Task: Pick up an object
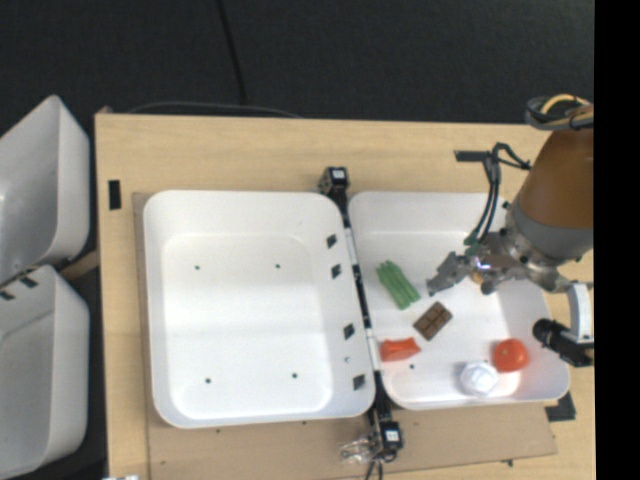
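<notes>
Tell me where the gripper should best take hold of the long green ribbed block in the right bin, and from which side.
Probably across the middle of the long green ribbed block, coming from above. It lies flat and diagonal, apart from the brown block, so fingers closing on its narrow width fit both long sides.

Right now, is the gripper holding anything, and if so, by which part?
Nothing is held. The gripper hangs over the right bin, with nothing between its fingers; the green block and brown block lie loose below it.

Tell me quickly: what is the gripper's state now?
Gripper: state cannot be told; it hovers in the right bin above the brown block.
</notes>
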Tool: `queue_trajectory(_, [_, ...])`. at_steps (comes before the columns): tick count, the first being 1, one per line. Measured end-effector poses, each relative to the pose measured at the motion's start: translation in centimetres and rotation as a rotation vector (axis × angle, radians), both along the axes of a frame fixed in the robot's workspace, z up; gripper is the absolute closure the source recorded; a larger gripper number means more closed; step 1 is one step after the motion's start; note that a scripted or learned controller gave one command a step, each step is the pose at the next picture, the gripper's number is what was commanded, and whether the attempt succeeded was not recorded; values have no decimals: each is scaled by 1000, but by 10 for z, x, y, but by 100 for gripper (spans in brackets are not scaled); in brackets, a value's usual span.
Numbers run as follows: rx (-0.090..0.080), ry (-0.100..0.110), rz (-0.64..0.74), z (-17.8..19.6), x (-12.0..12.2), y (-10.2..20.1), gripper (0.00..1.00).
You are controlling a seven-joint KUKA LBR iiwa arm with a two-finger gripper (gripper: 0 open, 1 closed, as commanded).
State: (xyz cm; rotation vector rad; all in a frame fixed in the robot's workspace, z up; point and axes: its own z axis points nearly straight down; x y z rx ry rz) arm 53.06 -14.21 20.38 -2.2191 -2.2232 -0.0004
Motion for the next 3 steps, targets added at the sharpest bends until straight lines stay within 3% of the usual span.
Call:
queue_trajectory(1, [-4, -5, 3, -107, 12, 32, 0])
queue_trajectory(2, [-1, -7, -5, -91, 13, 30, 100])
queue_trajectory(3, [-1, 4, -5, -104, -44, 23, 100])
